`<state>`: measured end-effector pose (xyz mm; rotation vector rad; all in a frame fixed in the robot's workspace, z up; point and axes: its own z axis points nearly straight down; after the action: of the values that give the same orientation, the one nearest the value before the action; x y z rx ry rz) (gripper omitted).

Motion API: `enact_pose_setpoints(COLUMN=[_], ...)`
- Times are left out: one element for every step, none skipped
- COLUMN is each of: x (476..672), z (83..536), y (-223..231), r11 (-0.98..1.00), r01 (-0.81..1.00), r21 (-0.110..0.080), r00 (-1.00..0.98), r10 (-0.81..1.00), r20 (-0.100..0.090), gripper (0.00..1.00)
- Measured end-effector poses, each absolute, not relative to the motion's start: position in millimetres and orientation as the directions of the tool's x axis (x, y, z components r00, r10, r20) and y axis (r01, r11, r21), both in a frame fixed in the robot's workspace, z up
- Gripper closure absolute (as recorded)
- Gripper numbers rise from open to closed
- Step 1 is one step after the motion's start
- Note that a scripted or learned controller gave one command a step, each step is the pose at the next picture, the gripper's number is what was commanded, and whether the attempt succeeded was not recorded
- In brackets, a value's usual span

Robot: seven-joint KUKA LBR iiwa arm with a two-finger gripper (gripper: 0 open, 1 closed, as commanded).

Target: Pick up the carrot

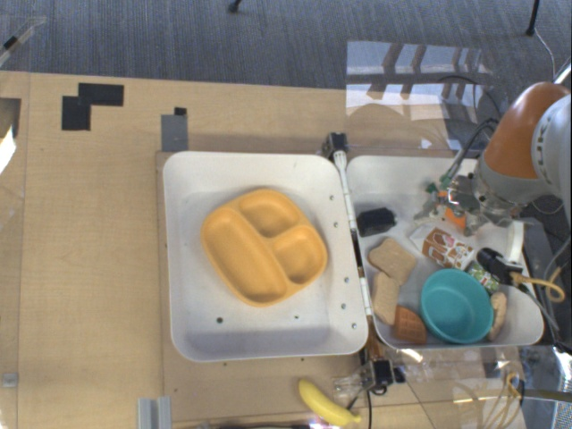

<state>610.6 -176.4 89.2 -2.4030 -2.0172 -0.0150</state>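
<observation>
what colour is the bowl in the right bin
Teal, seen in the camera view: the bowl.

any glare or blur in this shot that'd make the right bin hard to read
Camera view: bright reflective patches sit above the right bin and along its lower edge, like light off a clear panel; the gripper region looks soft and cluttered, so small items there are hard to tell apart; the yellow tray in the left bin is evenly lit and sharp.

Evenly and brightly lit from overhead. Soft, faint shadows beneath the yellow tray (264, 246) in the left bin (188, 329). Bright window-like glare across the floor (420, 65) near the table's (80, 266) upper right. Slightly soft throughout; possibly mild blur around the gripper (456, 206).
</observation>
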Motion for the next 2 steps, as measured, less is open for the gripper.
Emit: enact_pose_setpoints(x=[613.1,579.4], z=[100,89], y=[-175,-178], r11=[-0.167,0.286], r01=[0.986,0.958], r21=[0.01,0.007], r00=[0.167,-0.286], r10=[0.986,0.958], r20=[0.008,-0.001], gripper=[1.0,1.0])
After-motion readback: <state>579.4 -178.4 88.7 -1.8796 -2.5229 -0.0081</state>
